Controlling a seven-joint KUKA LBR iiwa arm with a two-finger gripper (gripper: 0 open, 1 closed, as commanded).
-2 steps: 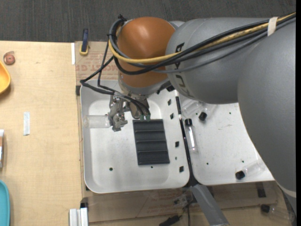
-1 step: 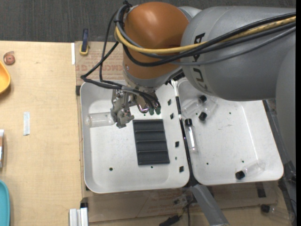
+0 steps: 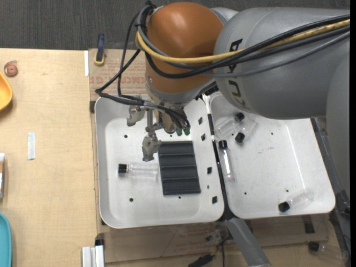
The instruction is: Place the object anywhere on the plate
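Arm [image 3: 289,60] grey, orange band [image 3: 183,38] above wrist, black and yellow cables [image 3: 167,57] looped over it. Two bins white: left bin [image 3: 111,204], right bin [image 3: 311,199]. Plate [image 3: 179,168] black, ribbed. Vial in left bin [image 3: 136,171] clear, black cap. Vials in right bin [image 3: 295,200] clear, black caps. Table [image 3: 44,149] light tan wood. Orange-yellow object [image 3: 4,93] at left edge; teal object [image 3: 4,241] bottom left. Floor [image 3: 55,13] dark grey.

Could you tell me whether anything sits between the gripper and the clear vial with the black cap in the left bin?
Nothing visible does. The gripper hangs just above the clear vial, which lies on the left bin. The black ridged plate lies beside both, to the right in the camera view.
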